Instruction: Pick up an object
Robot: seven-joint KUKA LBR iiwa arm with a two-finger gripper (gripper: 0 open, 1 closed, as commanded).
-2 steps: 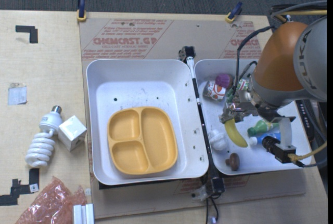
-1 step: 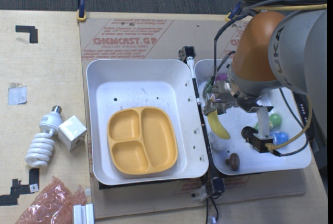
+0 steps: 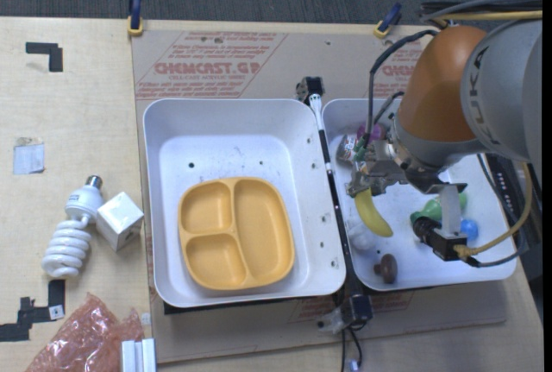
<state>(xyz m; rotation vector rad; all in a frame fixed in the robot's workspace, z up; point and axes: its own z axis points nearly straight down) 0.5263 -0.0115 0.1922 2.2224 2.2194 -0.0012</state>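
My gripper [image 3: 366, 179] hangs low in the right bin [image 3: 448, 275], at its left side, under the grey arm with the orange band [image 3: 440, 90]. Directly beneath it and toward the front lies a yellow banana [image 3: 373, 217], whose upper end meets the gripper's tip. A small brown object [image 3: 385, 267] rests near the bin's front wall. A green object [image 3: 429, 212] and a blue ball [image 3: 467, 229] sit to the right, partly behind the arm's hardware. A small wrapped pinkish item [image 3: 353, 148] lies at the bin's back left.
The left bin [image 3: 164, 189] holds a yellow divided plate [image 3: 235, 232]. On the bench to the left are a spiral light bulb [image 3: 69, 234], a white cube [image 3: 120, 219] and a red mesh bag [image 3: 82, 336]. Cables trail along the right bin's right side.
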